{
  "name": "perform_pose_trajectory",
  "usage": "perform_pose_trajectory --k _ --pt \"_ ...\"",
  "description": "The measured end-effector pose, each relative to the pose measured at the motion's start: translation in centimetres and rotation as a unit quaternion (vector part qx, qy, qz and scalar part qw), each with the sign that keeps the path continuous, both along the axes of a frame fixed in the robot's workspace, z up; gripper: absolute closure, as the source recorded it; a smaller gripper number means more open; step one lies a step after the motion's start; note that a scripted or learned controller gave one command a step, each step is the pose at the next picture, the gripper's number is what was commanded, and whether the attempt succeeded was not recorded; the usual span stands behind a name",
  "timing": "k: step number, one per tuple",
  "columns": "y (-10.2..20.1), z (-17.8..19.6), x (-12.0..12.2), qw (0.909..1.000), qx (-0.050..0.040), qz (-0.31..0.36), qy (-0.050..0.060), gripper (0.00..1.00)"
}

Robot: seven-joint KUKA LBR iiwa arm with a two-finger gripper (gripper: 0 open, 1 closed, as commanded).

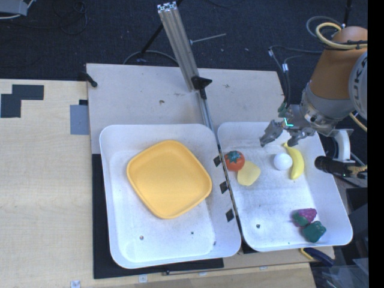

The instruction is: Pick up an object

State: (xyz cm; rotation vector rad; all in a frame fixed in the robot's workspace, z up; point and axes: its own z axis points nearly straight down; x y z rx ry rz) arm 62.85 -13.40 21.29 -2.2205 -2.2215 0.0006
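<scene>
Nearest the camera, a green object (314,231) and a purple one (305,215) lie touching in the near corner of the right bin (270,233), well below the jaws (281,134) and apart from them. Jaws stand open, with two dark fingers spread over the far part of the right bin; nothing shows between them. Just below the jaws lies a white ball (282,161), touching or nearly touching a banana (296,162) on its arm side. Below the jaws and toward the divider sit a yellow piece (249,174) and, just beside it, a red tomato-like item with a green top (234,159); whether these two touch is hard to judge at this slant. Grey arm with orange band (339,65) enters above the bin's far right corner. Well away from the jaws, across the divider, a yellow square plate (168,178) rests flat in the left bin (156,251). Both bins sit side by side on the desk (138,95). A metal rail (180,41) runs slanted from the far side toward the gap between the bins.
</scene>
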Motion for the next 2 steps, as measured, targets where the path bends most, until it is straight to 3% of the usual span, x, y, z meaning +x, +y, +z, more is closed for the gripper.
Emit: perform_pose_trajectory --k 1,2 --pt "0.0 0.0 0.0 1.0 0.0 0.0 0.0 0.0" --pt "0.6 -4.6 0.4 1.0 0.0002 0.0 0.001 0.0"
